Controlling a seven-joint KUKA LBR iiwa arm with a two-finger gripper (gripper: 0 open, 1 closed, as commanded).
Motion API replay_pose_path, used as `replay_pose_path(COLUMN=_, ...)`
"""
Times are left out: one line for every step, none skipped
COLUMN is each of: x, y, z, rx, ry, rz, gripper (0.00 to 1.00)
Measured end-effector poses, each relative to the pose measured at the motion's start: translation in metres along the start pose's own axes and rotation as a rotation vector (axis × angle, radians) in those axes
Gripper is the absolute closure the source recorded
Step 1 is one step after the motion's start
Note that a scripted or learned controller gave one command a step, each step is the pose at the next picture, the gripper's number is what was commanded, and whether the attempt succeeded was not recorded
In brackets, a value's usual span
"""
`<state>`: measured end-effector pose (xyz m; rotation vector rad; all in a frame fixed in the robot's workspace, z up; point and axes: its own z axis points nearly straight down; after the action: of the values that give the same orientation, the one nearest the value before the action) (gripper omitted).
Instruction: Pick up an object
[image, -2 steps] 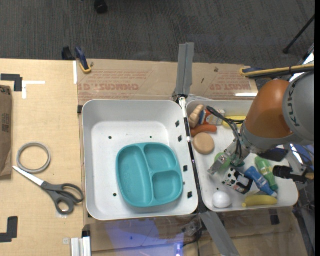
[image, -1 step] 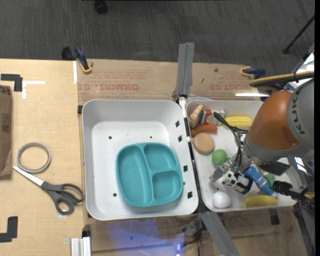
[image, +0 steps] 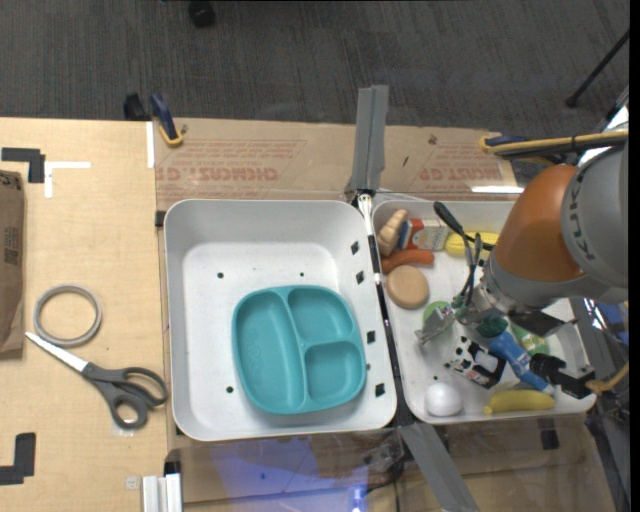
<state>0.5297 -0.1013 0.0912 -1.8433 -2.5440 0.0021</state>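
On the bare bench at the far left lie a grey roll of tape (image: 67, 313) and, nearer, a pair of grey-handled scissors (image: 100, 377). The left white bin (image: 190, 240) holds one thing, a teal plastic plate with three compartments (image: 299, 347), flat on the bin floor near its right wall.

The right white bin (image: 405, 400) is crowded. At its far end sit a pale bread-like toy (image: 393, 224), an orange-red sausage-shaped toy (image: 409, 257) and a yellow piece (image: 456, 241); a round tan disc (image: 407, 288) lies nearer, and at the near edge a white ball (image: 443, 401) and a yellow banana (image: 520, 401), its long axis running left to right. Between them lie a black-and-white spotted toy (image: 466, 357) and a blue object (image: 512, 353).

The gripper (image: 437, 326) is low over the bin's middle, just beside a small green item (image: 436, 314); whether it is apart or together I cannot tell. The likeliest target, the green item, seems directly under it, the tan disc just beyond on the far side.
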Motion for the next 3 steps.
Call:
replay_pose_path(x=-0.0178, y=0.0398, z=-0.0005, rx=0.000, ry=-0.001, rz=0.085, gripper=0.00)
replay_pose_path(x=-0.0180, y=0.0399, z=-0.0098, rx=0.000, ry=-0.003, rz=0.082, gripper=1.00)
replay_pose_path(x=-0.0179, y=0.0399, z=-0.0097, rx=0.001, ry=-0.003, rz=0.082, gripper=0.00)
